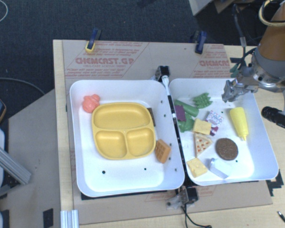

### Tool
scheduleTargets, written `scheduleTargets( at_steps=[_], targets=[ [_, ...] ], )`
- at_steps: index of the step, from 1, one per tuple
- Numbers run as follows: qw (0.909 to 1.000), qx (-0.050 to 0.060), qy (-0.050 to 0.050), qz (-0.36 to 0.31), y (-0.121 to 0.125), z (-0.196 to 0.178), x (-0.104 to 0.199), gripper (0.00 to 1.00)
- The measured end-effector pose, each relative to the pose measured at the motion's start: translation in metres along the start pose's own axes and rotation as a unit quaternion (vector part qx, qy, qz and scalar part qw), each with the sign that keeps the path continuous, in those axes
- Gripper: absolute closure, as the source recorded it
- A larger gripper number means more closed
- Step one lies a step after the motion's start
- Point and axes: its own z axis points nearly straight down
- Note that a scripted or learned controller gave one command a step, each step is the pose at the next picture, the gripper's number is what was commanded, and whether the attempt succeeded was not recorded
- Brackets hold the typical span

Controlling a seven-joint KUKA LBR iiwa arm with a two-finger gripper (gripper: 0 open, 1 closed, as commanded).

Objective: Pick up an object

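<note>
Bench: brown board printed with red lettering, clamped at far edge by two clips, bearing both bins.
Left bin: shallow, white, smooth plastic, rounded corners.
Right bin: same make, touching left bin along the centre seam.
Arm: grey, orange band above wrist, entering from right over far-right corner of right bin.
Yellow tray: glossy plastic, three compartments, rounded, centre of left bin.
Gripper: metallic, dark fingertips, poised over far part of right bin; finger spread too small to make out, cannot tell; nothing seen between fingers.
Yellow corn-like piece: smooth, elongated, tapering toward near end; just near-right of gripper, apart from it.
Green leafy piece: lobed, matte; just left of gripper, not touching.
Brown disc: round, rough-looking, dark; near of the yellow piece.
Pizza-like wedge: triangular, pale with red spots, left of disc.
Cheese-like blocks: yellow, one square mid-bin, one wedge at near side.
Waffle piece: orange-brown, gridded, right of tray in left bin.
Pink piece: knobbly, salmon, far-left of left bin, touching tray rim.
Purple piece: small, dark, by centre seam.
Wrapped sweet: small, white patterned, near-left of gripper.
</note>
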Motion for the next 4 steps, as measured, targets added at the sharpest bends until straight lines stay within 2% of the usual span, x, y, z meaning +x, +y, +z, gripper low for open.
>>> scheduleTargets(
  at_steps=[1, 2, 3, 4],
  targets=[
    [1.0000, 0.001, 0.000, 0.000, -0.035, 0.003, 0.024, 1.00],
    [1.0000, 0.000, 0.000, 0.000, -0.052, 0.018, 0.043, 1.00],
    [1.0000, -0.003, -0.002, 0.002, -0.053, 0.010, 0.031, 1.00],
    [1.0000, 0.000, -0.001, 0.001, -0.055, 0.019, 0.034, 1.00]
  ],
)
